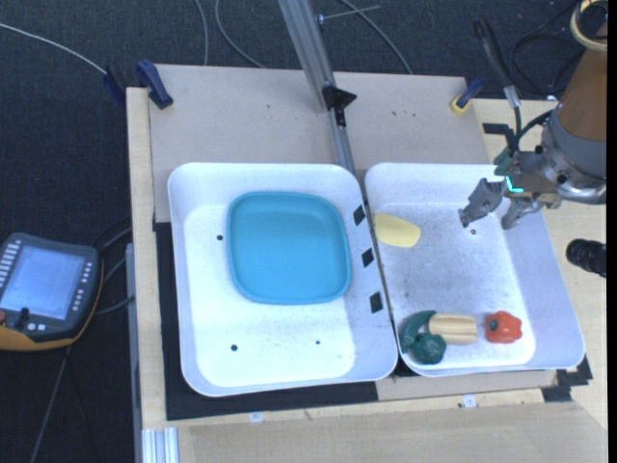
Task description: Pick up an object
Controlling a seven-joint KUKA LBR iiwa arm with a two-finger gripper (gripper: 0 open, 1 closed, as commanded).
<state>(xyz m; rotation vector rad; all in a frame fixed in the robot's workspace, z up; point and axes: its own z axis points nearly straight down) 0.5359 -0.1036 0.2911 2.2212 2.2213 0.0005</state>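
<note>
arm (578,114) reaching in, gripper (494,210) spread above right bin (549,258)

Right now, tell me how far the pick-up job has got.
Nothing looks done yet. The gripper hangs open over the right bin with nothing between its fingers. The yellow piece, green vegetable, tan block and red tomato all lie in that bin. Left: come down, close on one, lift.

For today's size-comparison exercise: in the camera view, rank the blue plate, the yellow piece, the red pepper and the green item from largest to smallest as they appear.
1. blue plate, by far the largest
2. yellow piece
3. green item, close to the yellow piece, so that order is unsure
4. red pepper, smallest
</note>
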